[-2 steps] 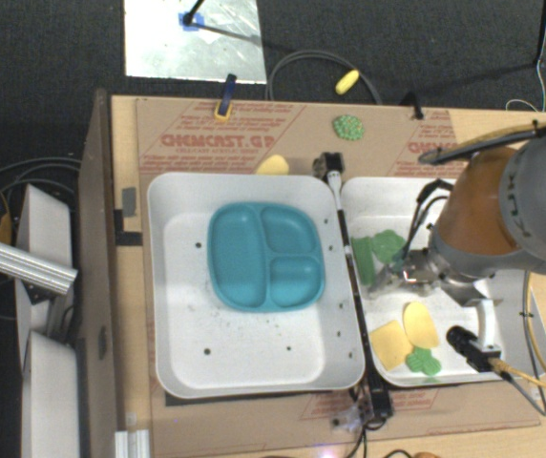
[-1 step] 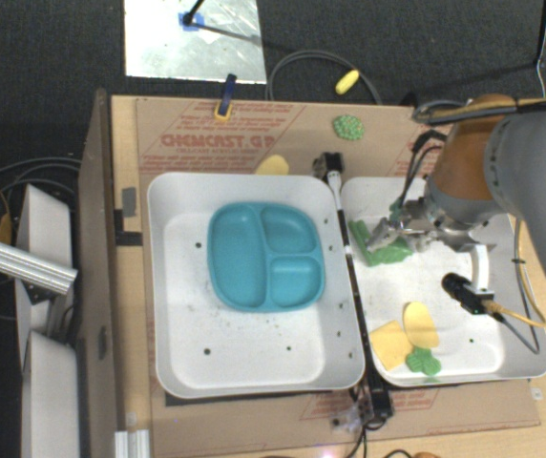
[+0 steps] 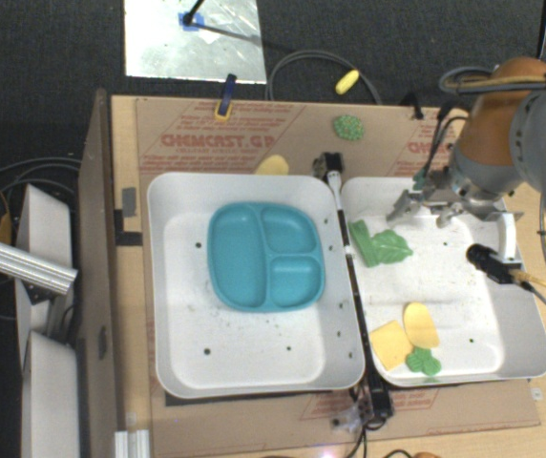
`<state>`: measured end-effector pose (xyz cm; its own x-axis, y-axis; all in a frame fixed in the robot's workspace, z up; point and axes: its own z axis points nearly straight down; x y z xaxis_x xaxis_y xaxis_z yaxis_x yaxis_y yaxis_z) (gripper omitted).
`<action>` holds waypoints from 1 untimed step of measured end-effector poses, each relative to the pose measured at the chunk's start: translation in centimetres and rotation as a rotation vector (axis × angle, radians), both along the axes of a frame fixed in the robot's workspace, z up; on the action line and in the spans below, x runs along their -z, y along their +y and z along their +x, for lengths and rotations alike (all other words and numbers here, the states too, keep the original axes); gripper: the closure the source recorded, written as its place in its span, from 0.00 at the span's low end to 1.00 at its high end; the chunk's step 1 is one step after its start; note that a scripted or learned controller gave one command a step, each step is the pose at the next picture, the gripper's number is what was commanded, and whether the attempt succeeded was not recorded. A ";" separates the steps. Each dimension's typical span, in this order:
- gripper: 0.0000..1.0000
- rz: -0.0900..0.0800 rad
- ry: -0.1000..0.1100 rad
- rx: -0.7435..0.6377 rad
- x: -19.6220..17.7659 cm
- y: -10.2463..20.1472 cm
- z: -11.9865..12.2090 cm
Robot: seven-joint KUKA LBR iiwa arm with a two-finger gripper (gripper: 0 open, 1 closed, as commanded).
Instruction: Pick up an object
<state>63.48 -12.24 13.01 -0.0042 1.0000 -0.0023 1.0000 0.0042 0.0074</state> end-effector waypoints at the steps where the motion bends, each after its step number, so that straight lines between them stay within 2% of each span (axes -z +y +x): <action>1: 0.00 0.004 0.010 -0.002 3.4 3.2 -3.6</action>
